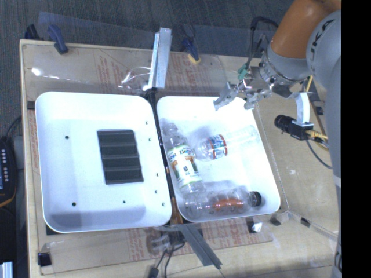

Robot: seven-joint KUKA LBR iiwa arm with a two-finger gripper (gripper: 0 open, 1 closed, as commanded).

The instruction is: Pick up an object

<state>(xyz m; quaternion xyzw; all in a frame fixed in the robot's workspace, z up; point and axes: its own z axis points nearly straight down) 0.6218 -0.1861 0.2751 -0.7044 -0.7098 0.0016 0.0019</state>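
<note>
Two white bins sit side by side: the left bin (58,155) holds one dark ribbed pad (119,156), and the right bin (268,172) holds three clear plastic bottles (184,165), touching one another. The gripper (236,100) hangs over the right bin's far edge, its fingers spread apart with nothing between them.

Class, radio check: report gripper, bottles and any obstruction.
Gripper open, above right bin's far edge, holding nothing. Three clear bottles lying in right bin. Black ridged block in left bin. Path to bottles unobstructed.
</note>
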